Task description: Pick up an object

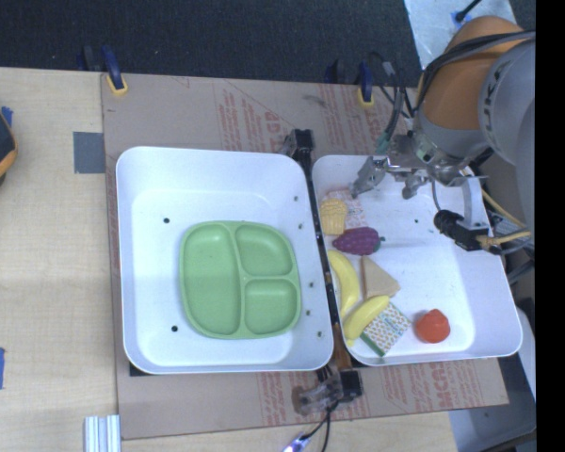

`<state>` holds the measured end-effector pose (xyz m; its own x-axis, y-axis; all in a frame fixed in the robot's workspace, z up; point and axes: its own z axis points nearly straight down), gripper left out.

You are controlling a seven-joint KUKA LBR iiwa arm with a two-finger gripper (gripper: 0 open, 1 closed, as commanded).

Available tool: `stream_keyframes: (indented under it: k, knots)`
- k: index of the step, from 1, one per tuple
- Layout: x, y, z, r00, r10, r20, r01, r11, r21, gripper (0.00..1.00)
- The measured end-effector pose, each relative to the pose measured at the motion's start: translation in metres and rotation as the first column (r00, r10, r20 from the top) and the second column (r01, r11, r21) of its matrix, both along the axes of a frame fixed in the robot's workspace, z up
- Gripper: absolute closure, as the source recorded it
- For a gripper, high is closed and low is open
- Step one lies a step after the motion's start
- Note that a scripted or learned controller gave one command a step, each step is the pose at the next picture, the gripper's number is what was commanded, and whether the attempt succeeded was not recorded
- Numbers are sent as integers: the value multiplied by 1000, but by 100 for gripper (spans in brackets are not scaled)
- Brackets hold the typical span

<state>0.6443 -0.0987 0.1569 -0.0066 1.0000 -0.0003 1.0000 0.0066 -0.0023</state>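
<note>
Hovering over the right bin (471,290), nothing picked yet.
I see the gripper (388,183) spread open and empty, above the corn (333,217), probably lining up.

Open, empty hand (388,183) above right bin (480,290) of toy food.

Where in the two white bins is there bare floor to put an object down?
Left white bin: bare floor lies around the green divided plate, widest along the top and left walls.
Right white bin: free floor lies right of the purple eggplant toy, above the red tomato toy. Its left side is crowded with two yellow bananas and other toy food.
</note>
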Motion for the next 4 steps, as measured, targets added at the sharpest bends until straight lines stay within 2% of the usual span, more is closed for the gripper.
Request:
stream_keyframes:
  k: [1, 2, 3, 4]
  knots:
    - [-2, -56, -66, 1000, -2, -2, 2, 1000, -2, 0]
    - [12, -114, 37, 1000, -4, 3, 4, 1000, -1, 0]
    - [12, -34, -12, 1000, -1, -2, 1, 1000, 0, 0]
    - [12, -97, -5, 1000, -4, 1, 4, 1000, -1, 0]
